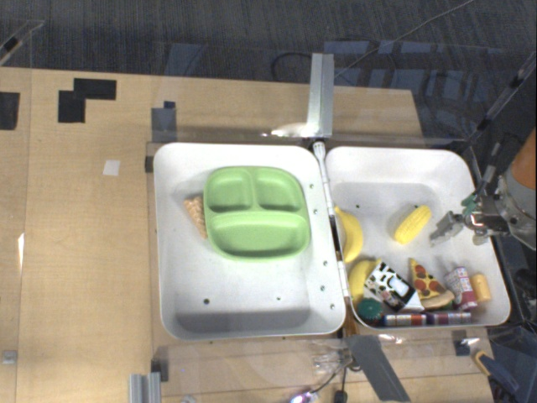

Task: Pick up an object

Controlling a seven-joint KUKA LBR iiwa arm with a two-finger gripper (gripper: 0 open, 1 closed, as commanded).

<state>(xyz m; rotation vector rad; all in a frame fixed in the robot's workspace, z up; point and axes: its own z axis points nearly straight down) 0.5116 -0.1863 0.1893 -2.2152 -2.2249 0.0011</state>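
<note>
The gripper [460,222] sits over the right rim of the right bin [394,162], its fingers spread apart with nothing between them; the posture suits an approach, not a carry. The corn cob [412,224], nearest candidate, lies just left of the fingertips, apart from them. Below the gripper, toys crowd the bin's near corner: pizza slice [427,283], small can [461,286], marker [426,317]; probably harder to isolate. Far left, a green divided plate [255,211] occupies the other bin.
</note>
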